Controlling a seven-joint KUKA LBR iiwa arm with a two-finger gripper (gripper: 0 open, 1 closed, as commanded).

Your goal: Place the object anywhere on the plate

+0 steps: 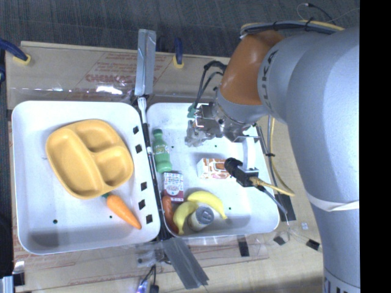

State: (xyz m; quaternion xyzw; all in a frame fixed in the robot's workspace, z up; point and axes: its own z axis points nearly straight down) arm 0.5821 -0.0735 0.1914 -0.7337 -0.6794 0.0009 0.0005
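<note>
We see the gripper (197,129) above the right bin's (263,215) far edge; we cannot tell its finger state. The yellow plate (89,157) sits in the left bin (30,224), a carrot (123,210) touching its near rim.

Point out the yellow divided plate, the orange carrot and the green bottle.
Yellow divided plastic plate (67,157), camera view: bare floor of its lower left compartment.
Orange carrot (123,211), camera view: middle of its body.
Green bottle (160,151), camera view: middle of its body.
</note>
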